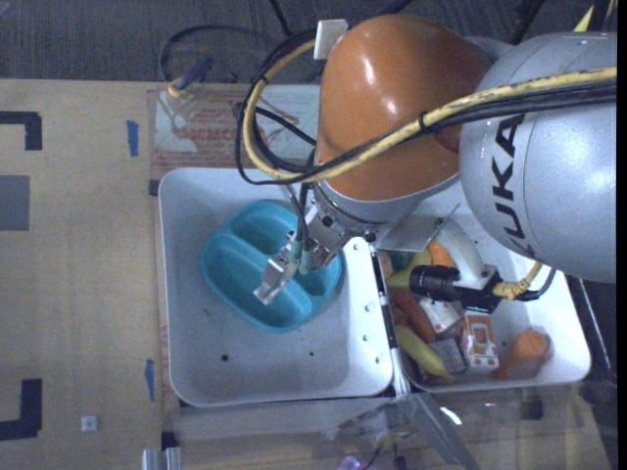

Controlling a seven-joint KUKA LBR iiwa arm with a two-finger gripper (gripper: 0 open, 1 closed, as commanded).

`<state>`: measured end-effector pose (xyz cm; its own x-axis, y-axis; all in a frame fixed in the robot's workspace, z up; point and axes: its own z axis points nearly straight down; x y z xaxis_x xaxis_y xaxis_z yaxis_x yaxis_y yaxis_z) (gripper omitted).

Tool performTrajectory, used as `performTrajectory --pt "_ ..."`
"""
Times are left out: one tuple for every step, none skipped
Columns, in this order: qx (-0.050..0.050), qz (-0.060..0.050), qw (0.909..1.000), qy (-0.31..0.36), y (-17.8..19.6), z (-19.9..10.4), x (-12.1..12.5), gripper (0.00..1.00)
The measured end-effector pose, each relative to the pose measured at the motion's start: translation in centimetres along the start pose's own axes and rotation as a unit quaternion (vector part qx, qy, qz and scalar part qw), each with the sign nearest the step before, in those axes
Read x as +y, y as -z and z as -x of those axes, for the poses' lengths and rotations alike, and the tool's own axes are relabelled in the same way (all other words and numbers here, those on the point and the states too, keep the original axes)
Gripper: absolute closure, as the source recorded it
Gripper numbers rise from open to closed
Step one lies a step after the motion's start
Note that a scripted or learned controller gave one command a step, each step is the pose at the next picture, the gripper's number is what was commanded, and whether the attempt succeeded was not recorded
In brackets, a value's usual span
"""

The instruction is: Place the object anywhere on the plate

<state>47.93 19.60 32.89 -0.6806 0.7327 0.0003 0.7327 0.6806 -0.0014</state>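
Observation:
A teal plate (231, 259) with divided compartments lies in the left white bin (196, 341), toward its upper middle. My gripper (285, 270) hangs over the right part of the plate, reaching down from the big orange and grey arm (392, 116). A small greenish bit (306, 256) shows by the gripper's tip, too small to identify. The arm hides the plate's upper right edge.
The right bin (568, 346) holds several toy foods: a yellow banana (419, 351), an orange piece (529, 346), a small box (478, 341) and a carrot-like piece (441, 255). Yellow and black cables (260, 155) loop above the left bin.

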Motion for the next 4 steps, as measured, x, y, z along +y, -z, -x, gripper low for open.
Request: performTrajectory --pt "-0.001 0.002 1.0000 0.001 1.0 0.0 0.1 1.00" --pt "0.000 0.000 0.9998 0.020 -1.3 1.1 0.9 1.00" --pt "0.000 0.001 0.9993 0.038 -10.7 -0.1 3.3 1.00" --pt "-0.001 0.002 0.9999 -0.013 3.7 1.9 -1.6 1.00"
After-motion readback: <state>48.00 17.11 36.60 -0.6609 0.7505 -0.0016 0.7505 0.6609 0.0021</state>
